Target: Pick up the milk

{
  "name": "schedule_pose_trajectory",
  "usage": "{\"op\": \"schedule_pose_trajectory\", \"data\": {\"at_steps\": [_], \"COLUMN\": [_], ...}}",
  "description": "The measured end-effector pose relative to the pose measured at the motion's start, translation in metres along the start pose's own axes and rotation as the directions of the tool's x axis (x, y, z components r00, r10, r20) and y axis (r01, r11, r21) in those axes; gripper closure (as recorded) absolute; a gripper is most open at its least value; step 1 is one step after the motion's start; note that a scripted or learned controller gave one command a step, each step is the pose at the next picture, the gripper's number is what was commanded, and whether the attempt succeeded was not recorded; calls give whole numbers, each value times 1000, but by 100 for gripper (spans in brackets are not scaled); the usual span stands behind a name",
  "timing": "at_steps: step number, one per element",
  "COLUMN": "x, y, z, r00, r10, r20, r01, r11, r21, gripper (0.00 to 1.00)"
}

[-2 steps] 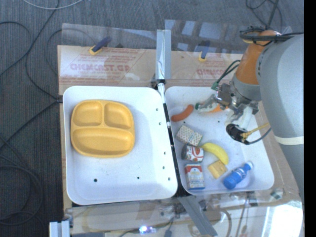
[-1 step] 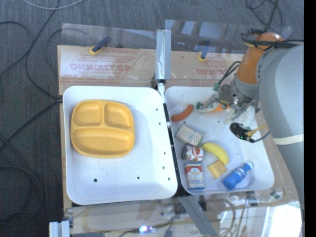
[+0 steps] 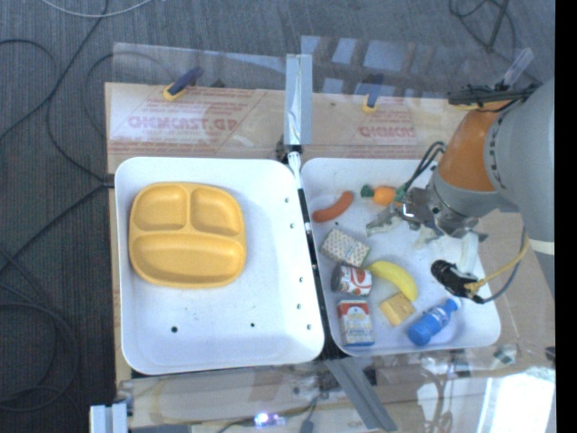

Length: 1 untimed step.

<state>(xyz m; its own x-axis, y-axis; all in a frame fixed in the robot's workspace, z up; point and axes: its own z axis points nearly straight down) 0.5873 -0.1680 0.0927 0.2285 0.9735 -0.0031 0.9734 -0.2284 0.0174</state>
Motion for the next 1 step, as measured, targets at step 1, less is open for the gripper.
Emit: {"op": "schedule_pose_trajectory", "data": {"at_steps": [1], "x": [7], "y": [77], "z": [-51], "r00": [1000], "r10": [-27], "r20": [1], "r01": [27], "r11": [999], "r21": [21], "gripper": [0]}}
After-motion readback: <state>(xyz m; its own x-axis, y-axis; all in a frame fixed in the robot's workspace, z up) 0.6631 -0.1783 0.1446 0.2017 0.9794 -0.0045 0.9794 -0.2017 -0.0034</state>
